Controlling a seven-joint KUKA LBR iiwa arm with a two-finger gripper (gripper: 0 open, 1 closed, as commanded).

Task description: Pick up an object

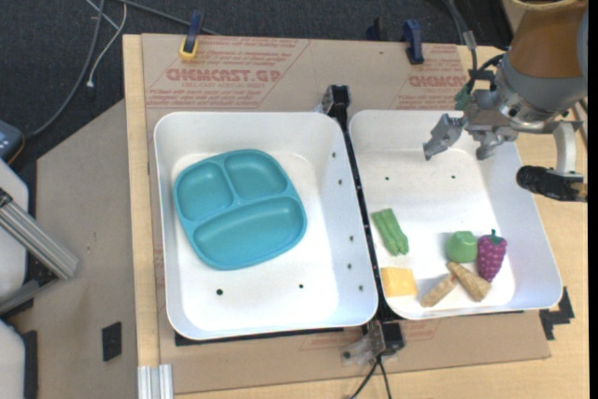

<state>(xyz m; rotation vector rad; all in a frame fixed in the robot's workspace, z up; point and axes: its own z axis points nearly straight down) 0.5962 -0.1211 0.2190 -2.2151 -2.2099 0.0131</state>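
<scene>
My gripper (462, 141) hangs above the far part of the right bin (420, 192), fingers spread open with nothing between them. Well below it in the view, along the bin's near side, lie several toy foods: a green pod (390, 231), a yellow cheese block (398, 281), two tan bread sticks (455, 284), a green round piece (461, 246) and a purple grape bunch (491, 255). The gripper touches none of them.
The left bin (187, 294) holds a teal divided plate (241, 207). A black clamp (335, 98) sits at the far end of the seam between the bins. Blue clamps (193, 33) pin the cardboard base. Cables trail across the dark floor behind.
</scene>
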